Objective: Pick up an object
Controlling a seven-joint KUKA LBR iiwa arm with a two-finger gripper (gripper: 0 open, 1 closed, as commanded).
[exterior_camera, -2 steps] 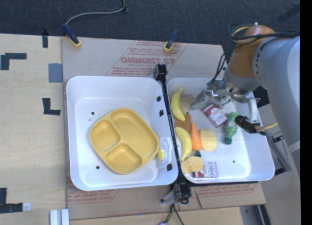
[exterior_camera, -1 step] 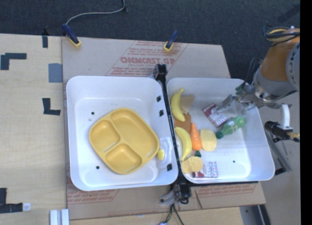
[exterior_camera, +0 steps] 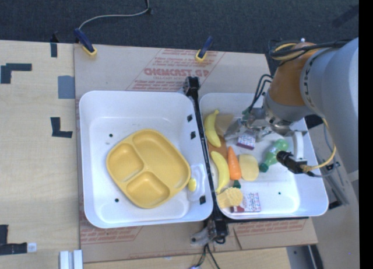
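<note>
Cardboard-covered bench under dark carpet is carrying two white bins; left bin is holding a yellow sectioned plastic tray. Right bin is holding toy food: two yellow plastic bananas, an orange plastic carrot, a pale yellow rounded plastic piece. Gripper is hovering over a small white-and-pink card, just beside the upper banana; can't tell how its pincer is set. Likely light, rigid, slick; grabbing across the banana's middle looks safest.

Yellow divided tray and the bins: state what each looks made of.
Yellow divided tray: probably moulded plastic, smooth semi-gloss, uniform colour with soft highlights on rounded rims. Left bin and right bin: likely thin formed white plastic, glossy, with rounded corners.
</note>
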